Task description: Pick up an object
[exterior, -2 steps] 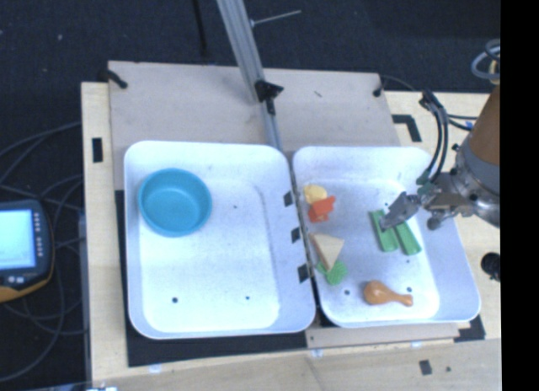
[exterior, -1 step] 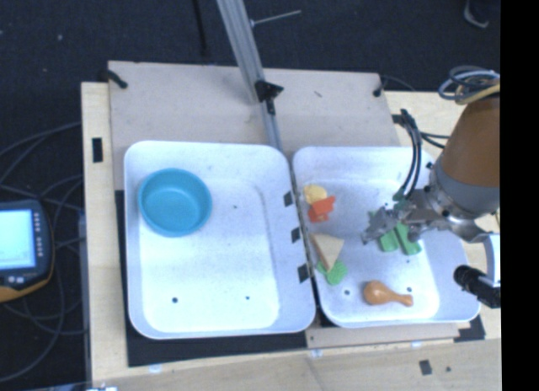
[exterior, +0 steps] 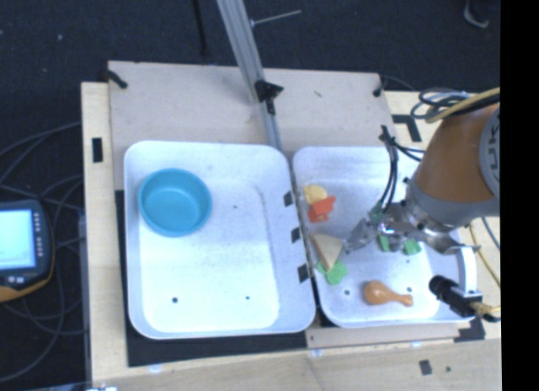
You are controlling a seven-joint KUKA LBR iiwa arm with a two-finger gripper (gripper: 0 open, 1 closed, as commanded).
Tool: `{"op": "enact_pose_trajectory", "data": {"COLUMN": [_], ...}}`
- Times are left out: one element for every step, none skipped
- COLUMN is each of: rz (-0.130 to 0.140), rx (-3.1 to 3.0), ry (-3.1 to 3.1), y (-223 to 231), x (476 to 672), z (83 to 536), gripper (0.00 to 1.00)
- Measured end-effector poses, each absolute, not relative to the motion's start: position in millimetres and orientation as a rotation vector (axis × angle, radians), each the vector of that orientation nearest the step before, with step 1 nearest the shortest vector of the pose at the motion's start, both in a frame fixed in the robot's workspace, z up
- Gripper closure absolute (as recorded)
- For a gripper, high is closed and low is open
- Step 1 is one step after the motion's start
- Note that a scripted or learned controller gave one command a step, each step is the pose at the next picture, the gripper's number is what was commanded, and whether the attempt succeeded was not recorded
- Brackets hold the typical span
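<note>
My gripper (exterior: 367, 234) hangs low over the middle of the right bin (exterior: 354, 166), under the grey wrist and its orange band (exterior: 459, 162). Just to its left lies a beige wedge (exterior: 328, 250) with a small green piece (exterior: 337, 274) at its lower corner. Further up the bin's left side sit a yellow piece (exterior: 315, 190) and an orange-red piece (exterior: 321, 207), touching each other. An orange drumstick-shaped toy (exterior: 387, 295) lies near the front wall, below the gripper. Green bits (exterior: 399, 244) show right under the wrist. Nothing is visibly held.
The left bin (exterior: 210, 297) holds a blue bowl (exterior: 174, 201) in its back left corner. A slanted metal rod (exterior: 240, 35) comes down to the divide between the bins. Cables (exterior: 389, 170) run along the arm's left side.
</note>
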State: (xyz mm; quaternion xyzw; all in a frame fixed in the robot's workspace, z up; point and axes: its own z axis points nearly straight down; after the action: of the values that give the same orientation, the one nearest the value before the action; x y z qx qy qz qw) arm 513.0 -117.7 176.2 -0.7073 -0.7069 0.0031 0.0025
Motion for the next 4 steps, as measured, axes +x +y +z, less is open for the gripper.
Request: {"op": "enact_pose_trajectory", "data": {"rz": [0.002,0.002,0.000,0.000], "rx": [-2.216,-2.222,-2.217,-2.216], "ry": [-2.219,-2.220,-2.230,-2.231], "y": [-112.1,-113.2,-110.5,-106.6], "x": [514.9,516.9,528.2,531.5], "z": [114.7,125.2,172.0,213.3], "gripper": [0.00,1.00,1.00,1.00]}}
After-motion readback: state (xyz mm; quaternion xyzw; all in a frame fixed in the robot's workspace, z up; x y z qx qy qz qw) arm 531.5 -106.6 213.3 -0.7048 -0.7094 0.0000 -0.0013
